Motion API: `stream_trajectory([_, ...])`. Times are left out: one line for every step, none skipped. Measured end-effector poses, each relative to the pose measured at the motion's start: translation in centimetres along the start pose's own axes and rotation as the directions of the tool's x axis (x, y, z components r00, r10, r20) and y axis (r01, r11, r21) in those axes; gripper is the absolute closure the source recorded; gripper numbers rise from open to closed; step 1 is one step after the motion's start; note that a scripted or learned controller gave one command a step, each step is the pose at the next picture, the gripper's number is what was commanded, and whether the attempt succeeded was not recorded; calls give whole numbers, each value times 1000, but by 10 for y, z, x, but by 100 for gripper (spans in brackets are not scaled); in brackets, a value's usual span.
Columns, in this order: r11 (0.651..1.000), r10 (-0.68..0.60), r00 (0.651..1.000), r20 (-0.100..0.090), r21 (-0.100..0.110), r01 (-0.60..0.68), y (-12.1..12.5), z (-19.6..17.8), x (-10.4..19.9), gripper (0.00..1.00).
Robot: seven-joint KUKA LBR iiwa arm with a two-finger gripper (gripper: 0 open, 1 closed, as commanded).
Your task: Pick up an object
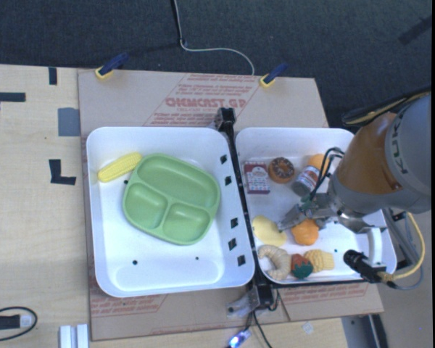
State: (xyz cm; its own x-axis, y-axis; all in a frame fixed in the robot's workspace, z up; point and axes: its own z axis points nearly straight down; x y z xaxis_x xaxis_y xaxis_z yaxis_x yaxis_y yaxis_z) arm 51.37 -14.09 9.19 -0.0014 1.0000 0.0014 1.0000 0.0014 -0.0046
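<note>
You see the gripper (302,218) low in the right bin (290,134), in the lower right of the frame, its jaws apart just above and left of an orange fruit (305,233). That fruit is round, so it has no long axis to speak of. Beside it lie a pale yellow piece (266,229) to the left and a small corn cob (320,259) below. In the left bin (101,216), a green divided plate (172,198) sits with a yellow corn cob (119,167) at upper left, its long axis tilted up toward the right.

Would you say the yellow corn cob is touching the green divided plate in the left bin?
Touching: the camera view shows the corn cob with its right end against the green divided plate's upper-left rim, no gap visible.
</note>
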Motion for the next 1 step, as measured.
stream_trajectory([1000, -11, 1000, 0, -16, 11, 94, -97, 87, 100])
